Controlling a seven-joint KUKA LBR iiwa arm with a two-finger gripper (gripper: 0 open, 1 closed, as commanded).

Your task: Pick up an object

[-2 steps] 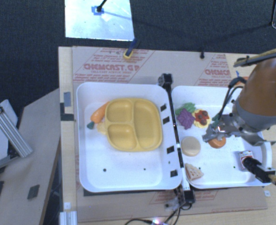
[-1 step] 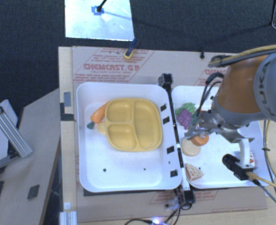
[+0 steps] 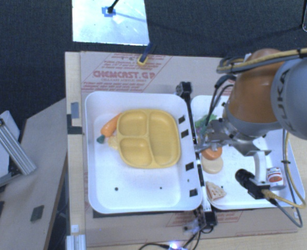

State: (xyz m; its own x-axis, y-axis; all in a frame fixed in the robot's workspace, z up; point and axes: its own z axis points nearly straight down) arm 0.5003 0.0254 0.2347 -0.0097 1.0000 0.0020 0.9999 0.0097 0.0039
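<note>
Hand [image 3: 211, 146] low over the right bin [image 3: 294, 191], at an orange piece.

Seen from above, the arm's wrist covers most of the hand, so whether it is spread or pinching cannot be told; nothing is visibly held. Directly under it lie an orange piece [image 3: 211, 153] and, touching that, a pale round piece [image 3: 212, 165], both close to the bin's left wall; a cracker-like wedge [image 3: 215, 191] sits nearer the front. The likely fault: closing on two crowded items and slipping off, or striking the wall. In the left bin [image 3: 143, 202] rest a yellow divided tray [image 3: 145, 138] and a carrot [image 3: 109, 125].
</note>
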